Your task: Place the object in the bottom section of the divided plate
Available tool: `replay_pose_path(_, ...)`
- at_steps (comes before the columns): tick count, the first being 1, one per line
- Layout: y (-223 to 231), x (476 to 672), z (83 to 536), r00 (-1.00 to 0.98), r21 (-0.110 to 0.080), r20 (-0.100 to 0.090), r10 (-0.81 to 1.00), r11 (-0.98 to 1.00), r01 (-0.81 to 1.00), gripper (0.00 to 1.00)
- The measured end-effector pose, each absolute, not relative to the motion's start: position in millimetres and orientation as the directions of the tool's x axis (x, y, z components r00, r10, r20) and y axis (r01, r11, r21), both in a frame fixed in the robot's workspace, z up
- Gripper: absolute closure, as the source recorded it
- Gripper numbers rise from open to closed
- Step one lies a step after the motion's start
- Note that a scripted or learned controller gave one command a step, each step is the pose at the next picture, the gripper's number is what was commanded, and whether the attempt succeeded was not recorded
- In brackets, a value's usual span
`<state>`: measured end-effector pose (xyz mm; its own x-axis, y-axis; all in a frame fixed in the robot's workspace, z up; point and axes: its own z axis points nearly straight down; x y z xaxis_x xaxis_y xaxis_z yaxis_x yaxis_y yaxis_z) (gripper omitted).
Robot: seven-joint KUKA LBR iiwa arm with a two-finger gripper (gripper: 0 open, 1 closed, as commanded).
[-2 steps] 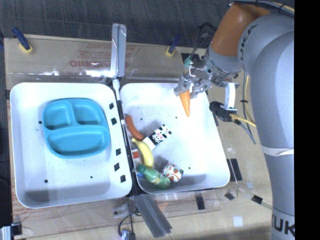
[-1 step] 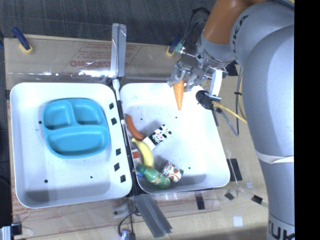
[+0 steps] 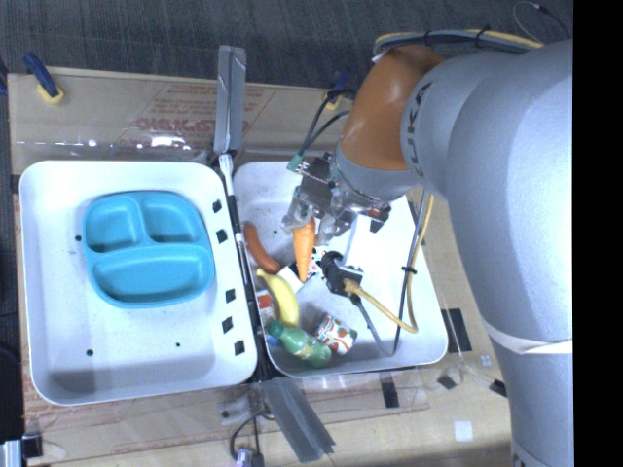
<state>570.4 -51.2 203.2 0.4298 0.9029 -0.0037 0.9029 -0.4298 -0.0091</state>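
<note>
1. Reference landmark: the blue divided plate (image 3: 146,272). It lies flat in the left bin (image 3: 39,261), nearer that bin's far wall than its near wall. The plate has 3 sections: 2 small ones side by side on its far half and 1 wide bottom section across its near half. All 3 sections are bare.

2. Gripper status: the gripper (image 3: 313,224) hangs well to the right of the plate, over the right bin (image 3: 258,185), level with the plate's middle. Its 2 fingers are clenched on the thick upper end of the carrot (image 3: 304,249).

3. Task object: the carrot hangs near upright from the fingers, pointed tip down. It is well apart from the plate, on the far side of the wall between the 2 bins. Whether its tip touches the bin floor cannot be told.

4. Other items, all right of the plate in the right bin:
- 1 sausage (image 3: 261,248), between the plate and the carrot, just beside the carrot.
- 1 banana (image 3: 283,297), right of the plate's near edge.
- 1 green item (image 3: 300,344), nearer the camera than the plate's near edge.
- 1 small patterned can (image 3: 337,335), right of the green item.
</note>
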Motion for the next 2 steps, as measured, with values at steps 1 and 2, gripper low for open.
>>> replay_pose_path(1, 28.8, 552.2, 189.4, 0.065, -0.009, -0.001, 0.998, -0.065, 0.998, 1.0)
replay_pose_path(2, 28.0, 552.4, 189.6, 0.066, -0.008, -0.001, 0.998, -0.066, 0.998, 0.0)
